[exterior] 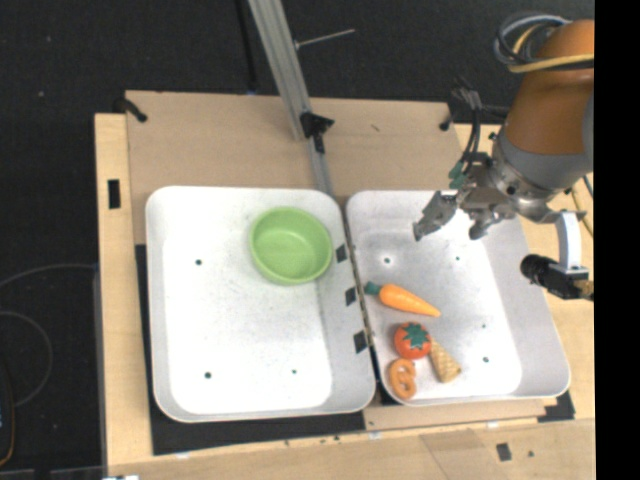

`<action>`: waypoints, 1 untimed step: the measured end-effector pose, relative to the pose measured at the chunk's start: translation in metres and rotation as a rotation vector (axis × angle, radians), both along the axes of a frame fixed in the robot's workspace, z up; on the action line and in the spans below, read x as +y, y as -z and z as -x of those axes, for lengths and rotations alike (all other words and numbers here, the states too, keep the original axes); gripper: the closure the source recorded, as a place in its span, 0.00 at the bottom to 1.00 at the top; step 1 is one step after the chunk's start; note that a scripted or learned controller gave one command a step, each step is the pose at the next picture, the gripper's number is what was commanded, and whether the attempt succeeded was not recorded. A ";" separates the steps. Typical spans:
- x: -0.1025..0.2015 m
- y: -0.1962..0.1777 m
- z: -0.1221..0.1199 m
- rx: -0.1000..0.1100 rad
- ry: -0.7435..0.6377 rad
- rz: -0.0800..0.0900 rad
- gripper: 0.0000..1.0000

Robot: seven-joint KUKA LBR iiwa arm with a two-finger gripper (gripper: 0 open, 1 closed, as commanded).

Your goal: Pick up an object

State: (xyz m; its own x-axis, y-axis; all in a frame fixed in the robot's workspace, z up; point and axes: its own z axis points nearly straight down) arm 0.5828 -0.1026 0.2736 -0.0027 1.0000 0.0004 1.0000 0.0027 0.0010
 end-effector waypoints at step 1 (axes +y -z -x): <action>0.000 0.000 0.000 0.000 0.001 0.000 0.00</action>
State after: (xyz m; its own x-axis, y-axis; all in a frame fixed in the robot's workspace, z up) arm 0.5828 -0.1025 0.2736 -0.0016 1.0000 0.0006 1.0000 0.0016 0.0015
